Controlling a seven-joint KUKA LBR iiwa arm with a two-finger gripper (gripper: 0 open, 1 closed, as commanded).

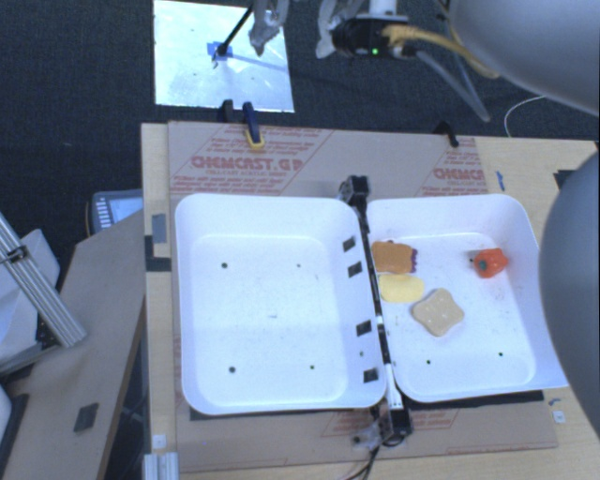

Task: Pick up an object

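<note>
Several small objects lie in the right bin (pixel 506 211). An orange-brown piece with a purple edge (pixel 393 257) sits near the bin's left wall, and a flat yellow piece (pixel 401 289) lies just below it. A tan toast-shaped piece (pixel 438 312) rests toward the middle, and a small orange-red pepper (pixel 488 262) lies at the right. My gripper (pixel 298 28) hangs high at the top of the view, far from the bins. Its two fingers are apart with nothing between them.
The left bin (pixel 187 281) adjoins the right one along a clipped centre seam. A grey arm link (pixel 574 309) overhangs the right bin's right side. A shiny metal plate (pixel 223 56) and a blue-yellow clamp (pixel 251 127) sit behind the bins.
</note>
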